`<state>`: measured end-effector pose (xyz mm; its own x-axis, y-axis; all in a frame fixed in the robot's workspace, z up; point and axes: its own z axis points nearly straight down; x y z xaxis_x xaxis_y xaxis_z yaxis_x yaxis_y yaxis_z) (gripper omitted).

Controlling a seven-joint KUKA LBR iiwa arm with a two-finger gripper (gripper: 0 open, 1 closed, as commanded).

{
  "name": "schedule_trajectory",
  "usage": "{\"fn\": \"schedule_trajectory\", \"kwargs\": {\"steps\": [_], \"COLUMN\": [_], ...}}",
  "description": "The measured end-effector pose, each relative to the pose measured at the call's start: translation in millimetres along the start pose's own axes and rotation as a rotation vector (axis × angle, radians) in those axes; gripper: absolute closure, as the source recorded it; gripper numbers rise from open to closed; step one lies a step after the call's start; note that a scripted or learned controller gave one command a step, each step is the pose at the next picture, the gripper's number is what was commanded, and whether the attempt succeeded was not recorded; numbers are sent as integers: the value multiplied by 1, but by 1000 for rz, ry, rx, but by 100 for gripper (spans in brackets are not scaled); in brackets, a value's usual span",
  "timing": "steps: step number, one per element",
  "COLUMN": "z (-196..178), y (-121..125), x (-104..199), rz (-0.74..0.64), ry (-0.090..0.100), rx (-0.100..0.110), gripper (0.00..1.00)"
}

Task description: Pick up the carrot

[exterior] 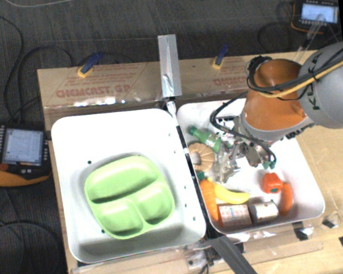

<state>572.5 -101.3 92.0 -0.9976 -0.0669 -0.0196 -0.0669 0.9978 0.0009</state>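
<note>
My gripper [233,157] hangs low in clutter — I cannot tell what it grips, if anything. The carrot [209,198] lies just below-left of it, touching the banana [231,194] — closing there may catch the banana instead.

Overhead slanted view of two white bins side by side: the left bin [71,176] holds a green compartmented tray [129,195]. In the right bin [305,191], the carrot [209,198] lies along the left wall, touching a yellow banana [231,194], with a brown-labelled bottle [246,212] lying near the front wall and a red-orange pepper [275,185] to the right. The arm's gripper [231,157] hangs over the bin's middle, just beside the carrot's upper end.
</note>
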Motion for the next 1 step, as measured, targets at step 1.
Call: {"fn": "schedule_trajectory", "kwargs": {"steps": [1], "z": [-2], "y": [0], "x": [36], "rz": [-203], "ry": [-8], "rx": [7], "gripper": [100]}}
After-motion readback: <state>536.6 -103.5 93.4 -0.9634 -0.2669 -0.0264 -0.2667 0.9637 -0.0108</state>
